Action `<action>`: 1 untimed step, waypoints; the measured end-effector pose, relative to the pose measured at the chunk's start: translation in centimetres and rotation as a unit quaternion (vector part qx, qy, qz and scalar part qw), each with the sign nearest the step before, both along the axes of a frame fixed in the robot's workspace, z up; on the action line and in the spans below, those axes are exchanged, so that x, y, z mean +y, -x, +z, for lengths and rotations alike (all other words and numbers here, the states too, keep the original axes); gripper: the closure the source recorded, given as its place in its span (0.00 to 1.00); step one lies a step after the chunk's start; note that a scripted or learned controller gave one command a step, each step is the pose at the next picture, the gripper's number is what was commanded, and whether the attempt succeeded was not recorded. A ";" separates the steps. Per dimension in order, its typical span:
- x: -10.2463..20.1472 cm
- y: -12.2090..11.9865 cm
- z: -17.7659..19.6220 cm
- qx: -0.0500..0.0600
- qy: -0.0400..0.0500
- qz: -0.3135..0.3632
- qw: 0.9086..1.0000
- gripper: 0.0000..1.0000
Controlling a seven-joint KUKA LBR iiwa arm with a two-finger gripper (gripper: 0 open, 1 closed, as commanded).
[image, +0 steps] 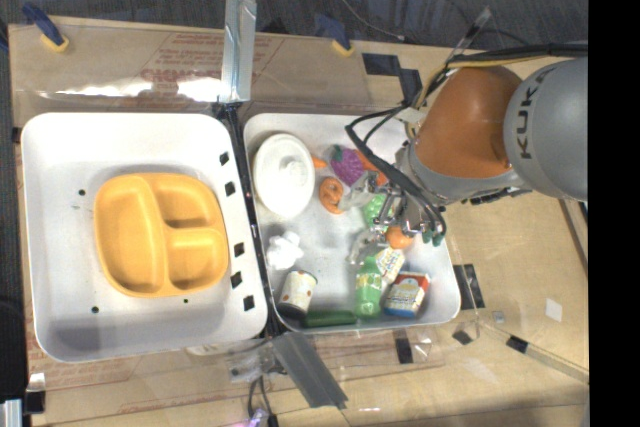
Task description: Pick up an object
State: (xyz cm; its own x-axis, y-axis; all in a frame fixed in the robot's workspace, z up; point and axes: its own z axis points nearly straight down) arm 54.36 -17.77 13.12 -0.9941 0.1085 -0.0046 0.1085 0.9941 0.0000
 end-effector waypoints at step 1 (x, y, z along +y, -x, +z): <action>-0.9 -3.2 -4.0 0.002 0.000 0.010 1.000 0.00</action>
